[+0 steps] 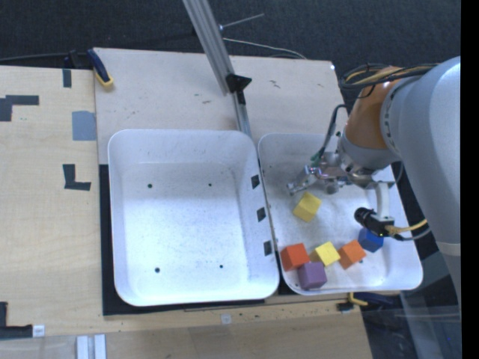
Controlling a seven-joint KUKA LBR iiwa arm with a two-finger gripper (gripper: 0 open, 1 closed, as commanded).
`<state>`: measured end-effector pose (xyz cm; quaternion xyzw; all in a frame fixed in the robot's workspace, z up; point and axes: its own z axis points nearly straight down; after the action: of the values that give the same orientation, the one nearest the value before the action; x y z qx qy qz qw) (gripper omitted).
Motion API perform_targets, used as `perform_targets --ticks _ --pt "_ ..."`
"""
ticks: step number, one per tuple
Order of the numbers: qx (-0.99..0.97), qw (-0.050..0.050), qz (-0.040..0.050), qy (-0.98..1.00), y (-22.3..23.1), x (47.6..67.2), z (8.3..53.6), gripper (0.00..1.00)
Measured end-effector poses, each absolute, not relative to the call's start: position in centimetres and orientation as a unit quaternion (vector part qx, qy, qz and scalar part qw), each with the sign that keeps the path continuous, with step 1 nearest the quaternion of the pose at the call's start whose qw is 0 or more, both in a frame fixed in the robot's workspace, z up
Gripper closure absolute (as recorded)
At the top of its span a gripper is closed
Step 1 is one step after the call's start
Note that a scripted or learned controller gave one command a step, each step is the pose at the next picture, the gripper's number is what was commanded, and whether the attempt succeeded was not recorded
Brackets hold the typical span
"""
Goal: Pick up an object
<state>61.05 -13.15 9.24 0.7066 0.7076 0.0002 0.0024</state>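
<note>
In the right bin (389, 279), right of centre in the frame, the end effector (314, 178) hangs low just above a yellow cube (307, 207); how far it is open cannot be told, and nothing is seen in its grasp. Along that bin's lower edge crowd an orange cube (294, 256), a purple cube (312, 275), a second yellow cube (327, 253), another orange cube (352, 253) and a blue cube (370, 240). The left bin (120, 223) offers wide open floor on the table (45, 223).

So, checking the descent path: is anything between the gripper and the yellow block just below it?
No. In the camera view the gripper is just above the upper yellow block, with bare white bin floor between them.
</note>
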Motion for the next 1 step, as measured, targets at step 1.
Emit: perform_targets --ticks 1 --pt "0.707 -0.002 -0.0014 0.708 -9.20 55.92 9.13 0.00"
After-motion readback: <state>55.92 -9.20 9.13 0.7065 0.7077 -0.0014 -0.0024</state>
